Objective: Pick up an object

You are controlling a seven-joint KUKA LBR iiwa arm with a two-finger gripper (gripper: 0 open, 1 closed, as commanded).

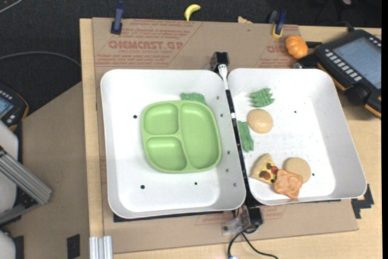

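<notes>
A green divided plate (180, 135) lies in the left bin (121, 100). A small green leafy piece (193, 96) sits just behind the plate. The right bin (315, 106) holds a green leafy piece (262, 96), a tan round bun (260, 121), a green strip (245, 136) by the bin's left wall, a pizza slice (264, 169), a round tan cookie (297, 168) and an orange toast-like piece (287, 183).
Both bins rest on a cardboard sheet (151, 39) held by blue clamps (117, 19). A small orange fruit (296, 45) and a black teach pendant (354, 63) lie at the back right. A yellow banana toy (191, 10) sits beyond the board's far edge.
</notes>
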